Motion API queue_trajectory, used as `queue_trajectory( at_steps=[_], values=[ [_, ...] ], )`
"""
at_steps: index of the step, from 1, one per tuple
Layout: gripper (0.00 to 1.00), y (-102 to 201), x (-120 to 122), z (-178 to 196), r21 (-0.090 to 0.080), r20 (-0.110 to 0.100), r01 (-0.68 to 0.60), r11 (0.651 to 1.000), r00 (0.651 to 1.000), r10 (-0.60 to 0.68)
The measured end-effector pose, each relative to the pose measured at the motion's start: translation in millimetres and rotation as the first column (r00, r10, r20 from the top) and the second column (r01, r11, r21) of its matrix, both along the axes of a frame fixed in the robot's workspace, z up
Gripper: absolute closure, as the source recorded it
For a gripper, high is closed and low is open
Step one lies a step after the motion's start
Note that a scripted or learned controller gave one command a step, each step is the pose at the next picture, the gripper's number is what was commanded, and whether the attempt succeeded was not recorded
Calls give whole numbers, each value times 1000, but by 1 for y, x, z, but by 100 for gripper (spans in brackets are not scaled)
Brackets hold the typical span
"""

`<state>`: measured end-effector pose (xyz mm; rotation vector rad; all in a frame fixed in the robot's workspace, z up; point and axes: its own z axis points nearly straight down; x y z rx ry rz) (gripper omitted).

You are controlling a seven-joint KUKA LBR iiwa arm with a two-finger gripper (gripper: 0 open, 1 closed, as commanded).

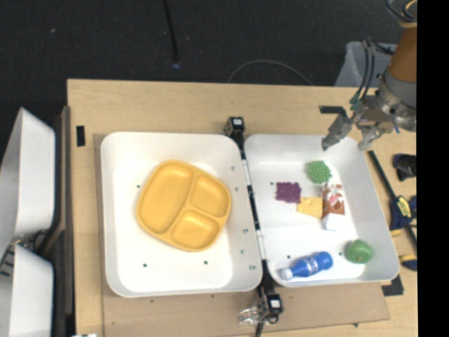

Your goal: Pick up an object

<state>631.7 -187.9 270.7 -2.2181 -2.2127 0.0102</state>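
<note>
1. The tool (pixel 349 135) is seen at the far right corner of the right bin (pixel 280 258), its two fingers spread apart and nothing held between them.
2. A green bumpy object (pixel 318 170) is found just below and slightly left of the tool, apart from it.
3. A purple piece (pixel 287 192), a yellow wedge (pixel 310 207) and a small carton (pixel 334 206) are grouped in the bin's middle, nearer the viewer than the tool.
4. A blue bottle (pixel 307 265) and a green ball (pixel 359 252) are placed along the near edge, well apart from the tool.
5. A yellow divided plate (pixel 184 205) is set in the left bin (pixel 126 272) on the desk (pixel 175 104).
</note>
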Motion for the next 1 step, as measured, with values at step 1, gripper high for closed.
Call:
queue_trajectory(
  at_steps=[1],
  values=[
    [0,0,2,8,-3,12,-3,1000,1000,3]
  ],
)
